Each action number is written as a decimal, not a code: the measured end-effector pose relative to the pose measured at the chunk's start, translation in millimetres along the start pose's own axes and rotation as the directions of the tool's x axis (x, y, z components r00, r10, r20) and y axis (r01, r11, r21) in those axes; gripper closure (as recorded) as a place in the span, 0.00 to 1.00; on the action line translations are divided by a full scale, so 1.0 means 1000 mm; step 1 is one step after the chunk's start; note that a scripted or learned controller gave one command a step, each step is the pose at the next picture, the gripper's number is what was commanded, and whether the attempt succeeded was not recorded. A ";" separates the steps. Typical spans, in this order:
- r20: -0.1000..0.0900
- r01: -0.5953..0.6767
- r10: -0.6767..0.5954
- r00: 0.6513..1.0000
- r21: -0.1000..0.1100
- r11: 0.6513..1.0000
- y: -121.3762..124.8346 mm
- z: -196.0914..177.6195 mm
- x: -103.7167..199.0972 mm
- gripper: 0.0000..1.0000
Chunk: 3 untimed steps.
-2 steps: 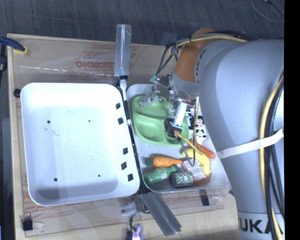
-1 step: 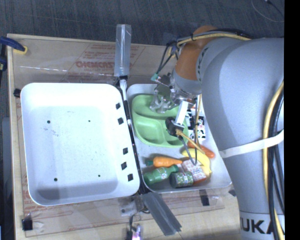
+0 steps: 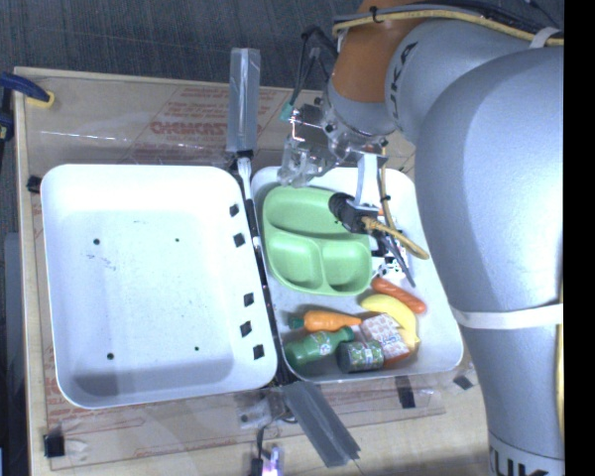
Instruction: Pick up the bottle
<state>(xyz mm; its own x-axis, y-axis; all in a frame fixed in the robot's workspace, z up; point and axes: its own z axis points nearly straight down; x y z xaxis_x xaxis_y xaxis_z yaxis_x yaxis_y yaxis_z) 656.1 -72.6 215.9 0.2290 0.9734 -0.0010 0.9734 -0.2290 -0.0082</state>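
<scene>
The green bottle (image 3: 315, 346) lies on its side near the front edge of the right bin (image 3: 431, 350), just below an orange carrot (image 3: 329, 319). My gripper (image 3: 297, 167) hangs over the bin's far left corner, above the far rim of a green divided plate (image 3: 312, 248). It is well away from the bottle and nothing shows in its grasp.
Right of the bottle lie a dark can (image 3: 360, 356), a wrapped snack (image 3: 390, 336), a banana (image 3: 395, 310) and a red sausage (image 3: 399, 294). The left bin (image 3: 139, 286) adjoins the right one along a clipped divider (image 3: 250, 266). The arm covers the right side.
</scene>
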 end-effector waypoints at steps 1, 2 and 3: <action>0.000 0.038 -0.038 0.999 -0.008 0.999 0.011 0.124 -0.037 1.00; 0.014 0.027 -0.027 1.000 -0.007 1.000 0.011 0.123 -0.049 0.00; 0.007 0.034 -0.034 0.999 -0.003 0.999 0.011 0.115 -0.044 1.00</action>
<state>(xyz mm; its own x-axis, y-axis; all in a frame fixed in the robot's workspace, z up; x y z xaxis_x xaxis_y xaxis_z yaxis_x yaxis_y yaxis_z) 655.9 -117.9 101.0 0.1959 0.9806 -0.0078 0.9806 -0.1959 -0.0050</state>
